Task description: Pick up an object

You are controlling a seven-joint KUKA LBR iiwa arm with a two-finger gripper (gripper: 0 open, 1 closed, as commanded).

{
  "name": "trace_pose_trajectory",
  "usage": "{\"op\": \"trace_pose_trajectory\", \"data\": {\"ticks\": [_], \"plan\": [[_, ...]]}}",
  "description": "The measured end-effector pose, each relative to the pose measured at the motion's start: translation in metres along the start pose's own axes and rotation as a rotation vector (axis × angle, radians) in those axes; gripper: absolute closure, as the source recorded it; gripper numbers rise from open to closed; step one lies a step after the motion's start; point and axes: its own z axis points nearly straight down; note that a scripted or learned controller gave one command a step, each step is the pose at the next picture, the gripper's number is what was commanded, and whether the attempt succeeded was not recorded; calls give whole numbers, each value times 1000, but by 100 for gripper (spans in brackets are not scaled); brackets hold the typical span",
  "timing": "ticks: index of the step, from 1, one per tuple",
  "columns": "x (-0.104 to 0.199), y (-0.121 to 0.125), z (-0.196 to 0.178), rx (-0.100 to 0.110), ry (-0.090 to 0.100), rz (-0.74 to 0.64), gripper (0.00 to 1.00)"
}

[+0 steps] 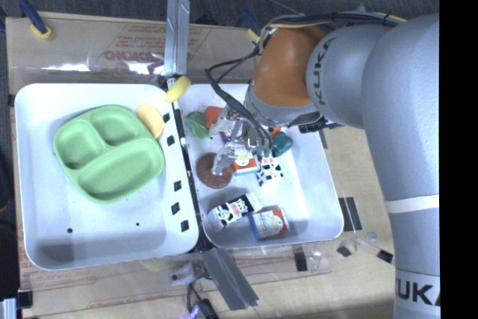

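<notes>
Grey two-finger gripper (228, 155) lowered into the right white bin (317, 194) — above a round brown disc (213, 172); jaw state cannot be told.

Two white bins (30, 183), one green plate (108, 153), two cow-print cartons (233, 211).

Arm (358, 71) reaches in from right, gripper (228, 155) low over right bin (317, 183), just above brown round disc (215, 169). Around it: green item (198, 123), cow-print carton (233, 211), orange-blue carton (269, 223), small cow-print piece (270, 172). Left bin (37, 220) holds green divided plate (110, 152) and yellow piece (150, 118). Yellow banana-like item (177, 89) on the divider.
</notes>
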Motion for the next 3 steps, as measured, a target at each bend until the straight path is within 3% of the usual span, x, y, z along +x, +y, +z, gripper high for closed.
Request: {"op": "trace_pose_trajectory", "data": {"ticks": [1, 2, 3], "plan": [[52, -10, -1, -1, -3, -112, 0], [-16, 5, 1, 0, 10, -13, 0], [52, -18, -1, -1, -1, -124, 0]]}}
